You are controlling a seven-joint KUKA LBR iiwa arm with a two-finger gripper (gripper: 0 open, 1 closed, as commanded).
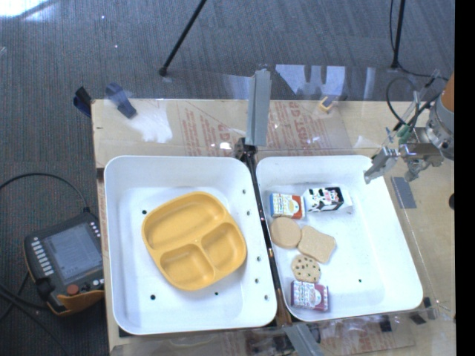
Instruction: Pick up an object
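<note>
Nearest the camera, at the near end of the right bin [401,273], lies a small pink carton [309,295], flat on the floor of that bin. Taking the right bin as the landmark: just beyond the carton sits a round chocolate-chip cookie [306,268], beyond that a slice of toast [317,244] and a plain round biscuit [285,232] touching it, and at the far end an orange-labelled carton [286,205] beside a cow-print milk carton [327,199]. All six things crowd the bin's left half, near the wall it shares with the left bin [126,199], which holds a yellow divided tray [194,239]. The gripper [404,162] hangs above the right bin's far right corner, about over its rim and high off the floor, with nothing between its fingers; whether they are spread or closed I cannot tell. The milk carton looks the likeliest pick: it lies leftward and slightly nearward of the gripper, closest of all the things, its long axis running roughly across the bin. It is white with black patches, boxy, and lying on its side, apart from the toast.
</note>
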